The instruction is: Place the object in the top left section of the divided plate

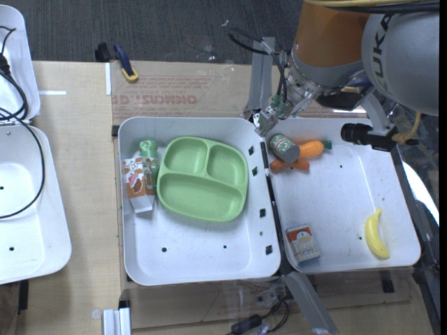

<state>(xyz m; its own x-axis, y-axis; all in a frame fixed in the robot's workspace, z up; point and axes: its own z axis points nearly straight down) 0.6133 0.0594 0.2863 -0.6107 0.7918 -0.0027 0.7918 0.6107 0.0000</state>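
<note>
A light green divided plate [162, 187] lies in the left bin, with two small sections on its far side and one large section on the near side; nothing lies in them. My gripper [265, 117] hangs over the far left corner of the right bin, near the wall between the bins. Just below and to the right of it lie a small green-and-grey can [283, 145] and an orange toy carrot [312, 149]. The gripper's tip is small and partly hidden by cables.
Left of the plate stand a printed carton [139, 180] and a small green bottle [147, 149]. In the right bin [342, 201] a banana [377, 234] lies at the right and a small box [302, 243] near the front left corner.
</note>
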